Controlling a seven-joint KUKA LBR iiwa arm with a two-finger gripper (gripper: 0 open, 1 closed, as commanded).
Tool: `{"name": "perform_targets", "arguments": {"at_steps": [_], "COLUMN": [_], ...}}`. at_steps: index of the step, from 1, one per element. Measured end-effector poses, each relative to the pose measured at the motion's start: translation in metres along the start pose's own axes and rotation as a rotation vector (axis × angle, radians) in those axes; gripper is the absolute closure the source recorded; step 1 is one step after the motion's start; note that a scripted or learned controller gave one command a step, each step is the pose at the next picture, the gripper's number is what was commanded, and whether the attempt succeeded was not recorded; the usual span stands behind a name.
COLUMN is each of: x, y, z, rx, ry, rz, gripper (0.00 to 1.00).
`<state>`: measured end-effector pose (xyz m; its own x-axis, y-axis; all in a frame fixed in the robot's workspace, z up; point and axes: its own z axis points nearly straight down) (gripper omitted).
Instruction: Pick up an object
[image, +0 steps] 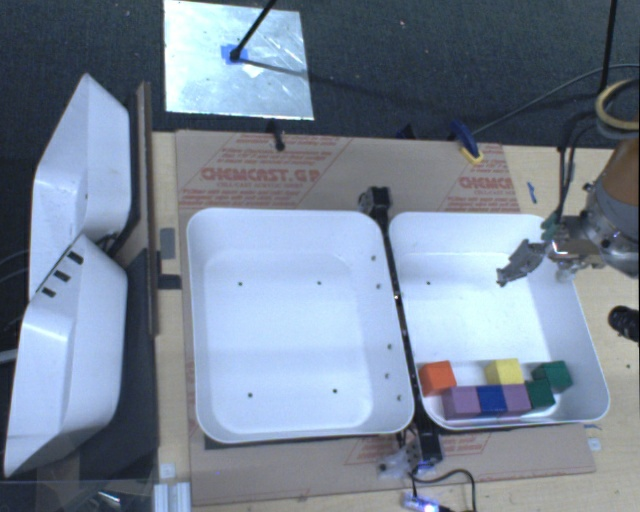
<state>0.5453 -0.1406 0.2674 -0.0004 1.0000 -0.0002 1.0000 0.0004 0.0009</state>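
The claw (518, 264) hangs above the right bin's (470, 235) bare upper half — whether released or clenched I cannot tell — while the coloured blocks (495, 387) huddle against its near wall, likely slid there.

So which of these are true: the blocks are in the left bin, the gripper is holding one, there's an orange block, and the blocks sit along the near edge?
1. The blocks are in the left bin. False: they lie in the right bin.
2. The gripper holds a block. False: it hangs above the bin's far part, with nothing between its fingers.
3. There is an orange block. True.
4. The blocks sit clustered along the near edge. True, with the yellow block among them.
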Motion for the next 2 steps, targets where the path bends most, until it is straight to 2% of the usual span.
{"name": "perform_targets", "arguments": {"at_steps": [1, 2], "x": [0.105, 0.177], "y": [-0.046, -0.052], "z": [0.084, 0.071], "rx": [0.007, 0.0], "ry": [0.003, 0.002], "rz": [-0.007, -0.007], "gripper": [0.0, 0.0]}}
